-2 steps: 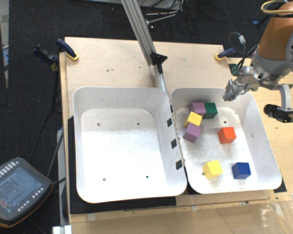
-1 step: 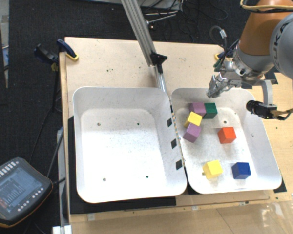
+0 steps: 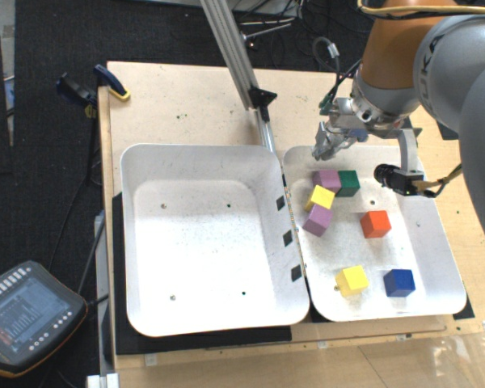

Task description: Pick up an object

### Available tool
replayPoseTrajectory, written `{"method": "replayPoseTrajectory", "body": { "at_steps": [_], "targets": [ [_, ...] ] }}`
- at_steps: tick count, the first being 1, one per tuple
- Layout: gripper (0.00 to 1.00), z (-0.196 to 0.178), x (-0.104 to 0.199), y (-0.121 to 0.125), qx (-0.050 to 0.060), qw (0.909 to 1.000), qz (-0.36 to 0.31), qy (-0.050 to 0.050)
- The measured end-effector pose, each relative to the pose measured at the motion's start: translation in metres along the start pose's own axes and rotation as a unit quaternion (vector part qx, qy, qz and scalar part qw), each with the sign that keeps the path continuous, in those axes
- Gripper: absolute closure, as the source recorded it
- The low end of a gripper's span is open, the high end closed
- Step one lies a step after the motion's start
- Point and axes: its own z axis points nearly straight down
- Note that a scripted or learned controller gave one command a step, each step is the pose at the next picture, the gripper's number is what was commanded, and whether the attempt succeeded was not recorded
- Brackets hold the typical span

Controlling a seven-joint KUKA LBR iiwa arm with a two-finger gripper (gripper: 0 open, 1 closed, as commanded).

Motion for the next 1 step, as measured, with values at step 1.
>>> {"method": "replayPoseTrajectory", "body": {
  "at_steps": [1],
  "targets": [
    [1.0,0.0013,0.0581,0.008,0.0,1.0,0.0,0.0]
  ]
}}
